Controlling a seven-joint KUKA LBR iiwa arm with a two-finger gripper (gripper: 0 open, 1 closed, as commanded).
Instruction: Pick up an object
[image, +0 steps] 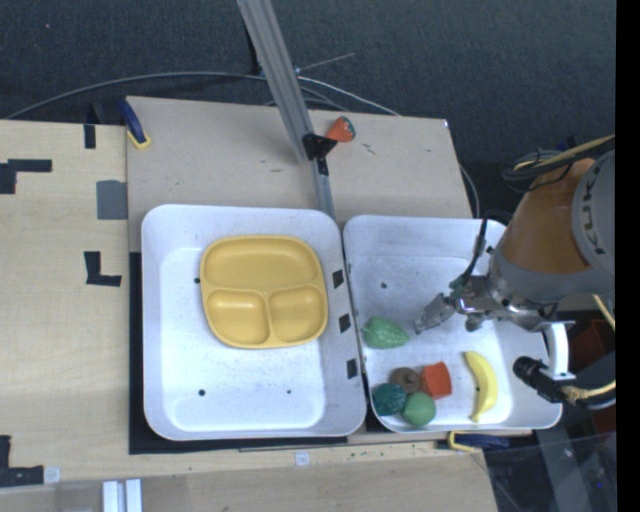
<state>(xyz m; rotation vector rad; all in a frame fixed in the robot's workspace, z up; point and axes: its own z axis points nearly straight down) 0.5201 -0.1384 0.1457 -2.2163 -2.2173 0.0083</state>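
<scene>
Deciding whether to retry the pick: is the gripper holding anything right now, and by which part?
Nothing is held. The gripper hangs in the right bin, just right of the light green object, with nothing visible between its fingers.

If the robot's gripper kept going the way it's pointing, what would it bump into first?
Probably the light green lump. The gripper points left and slightly down in the camera view, toward that lump in the right bin. Its height above the bin is unclear.

Dark carpet floor (480, 60) at 12 o'clock, w/ thin cables across it. Tan bench (220, 150) fills centre to 9 o'clock (black tape marks (98, 268) there). Grey pole (278, 70) slants from 12.
</scene>
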